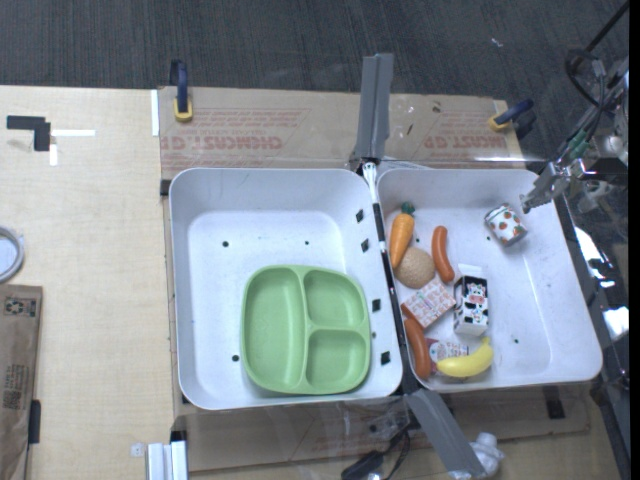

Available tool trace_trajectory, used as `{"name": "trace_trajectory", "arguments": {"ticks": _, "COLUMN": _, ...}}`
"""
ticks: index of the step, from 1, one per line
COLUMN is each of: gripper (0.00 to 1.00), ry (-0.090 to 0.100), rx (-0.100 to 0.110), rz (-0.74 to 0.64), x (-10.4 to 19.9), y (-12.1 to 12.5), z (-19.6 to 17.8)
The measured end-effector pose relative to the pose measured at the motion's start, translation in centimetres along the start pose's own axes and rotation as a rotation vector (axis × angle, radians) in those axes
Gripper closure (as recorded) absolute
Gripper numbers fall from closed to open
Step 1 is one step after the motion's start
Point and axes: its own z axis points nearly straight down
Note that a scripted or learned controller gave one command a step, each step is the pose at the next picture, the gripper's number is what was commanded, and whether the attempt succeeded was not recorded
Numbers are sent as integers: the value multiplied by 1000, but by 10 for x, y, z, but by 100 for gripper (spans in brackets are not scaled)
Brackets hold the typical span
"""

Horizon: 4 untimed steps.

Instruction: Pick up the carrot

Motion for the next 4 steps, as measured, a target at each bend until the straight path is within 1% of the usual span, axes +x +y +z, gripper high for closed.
{"name": "trace_trajectory", "arguments": {"ticks": 1, "gripper": 0, "ry": 0, "rx": -1, "rz": -293, "x": 62, "y": 2, "z": 52}}
{"name": "trace_trajectory", "arguments": {"ticks": 2, "gripper": 0, "ry": 0, "rx": 0, "rz": -391, "x": 131, "y": 19, "z": 96}}
{"name": "trace_trajectory", "arguments": {"ticks": 3, "gripper": 0, "ry": -2, "rx": -4, "rz": -636, "x": 110, "y": 44, "z": 95}}
{"name": "trace_trajectory", "arguments": {"ticks": 4, "gripper": 0, "ry": -2, "rx": -4, "rz": -637, "x": 110, "y": 44, "z": 95}}
